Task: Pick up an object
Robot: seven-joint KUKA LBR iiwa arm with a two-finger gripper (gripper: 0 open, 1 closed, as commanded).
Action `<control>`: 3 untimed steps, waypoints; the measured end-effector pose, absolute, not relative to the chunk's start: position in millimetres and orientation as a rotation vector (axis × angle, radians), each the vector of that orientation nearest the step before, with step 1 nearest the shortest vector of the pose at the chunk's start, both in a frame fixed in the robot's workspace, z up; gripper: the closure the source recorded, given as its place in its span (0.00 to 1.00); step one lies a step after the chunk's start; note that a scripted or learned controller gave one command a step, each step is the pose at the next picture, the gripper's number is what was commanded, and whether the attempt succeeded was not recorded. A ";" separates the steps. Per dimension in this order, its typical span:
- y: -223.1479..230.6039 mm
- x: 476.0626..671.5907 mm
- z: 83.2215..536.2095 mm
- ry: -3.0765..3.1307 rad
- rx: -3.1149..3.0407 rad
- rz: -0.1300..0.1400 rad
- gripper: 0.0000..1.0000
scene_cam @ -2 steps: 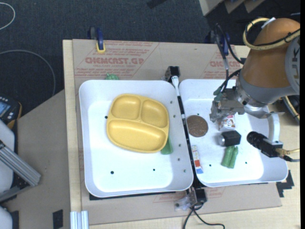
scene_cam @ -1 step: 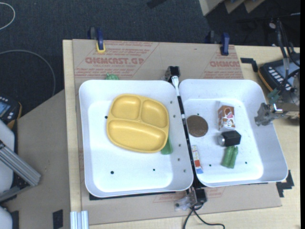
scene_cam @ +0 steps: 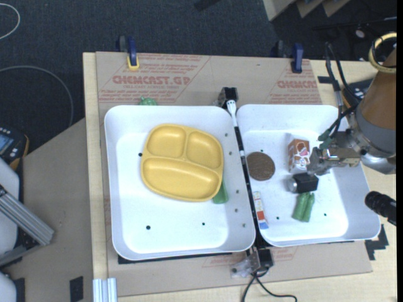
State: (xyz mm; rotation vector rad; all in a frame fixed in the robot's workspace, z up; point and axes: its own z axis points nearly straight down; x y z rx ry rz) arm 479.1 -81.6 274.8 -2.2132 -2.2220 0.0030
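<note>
The right bin [scene_cam: 337, 121] holds a brown disc [scene_cam: 260, 166], a red and white packet [scene_cam: 298, 155], a small black object [scene_cam: 305, 183], a green cylinder [scene_cam: 303, 207] and a thin white tube [scene_cam: 259, 209] along its left wall. My gripper [scene_cam: 317, 162] reaches in from the right and hangs low over the bin's middle. It is just right of the packet and just above the black object. From here I cannot make out whether it touches either one.
The left bin [scene_cam: 126, 187] carries a yellow divided plate [scene_cam: 182, 162] with a green item [scene_cam: 220, 194] poking out under its right edge. Blue clamps [scene_cam: 131, 50] pin the cardboard base at the back. The arm's grey and orange body [scene_cam: 381, 115] overhangs the right bin's rim.
</note>
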 end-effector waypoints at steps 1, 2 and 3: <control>-55.0 526.3 209.1 -2.223 -2.214 0.003 1.00; 39.7 492.1 270.4 -2.234 -2.209 -0.009 1.00; 42.9 480.1 389.2 -2.232 -2.223 -0.020 1.00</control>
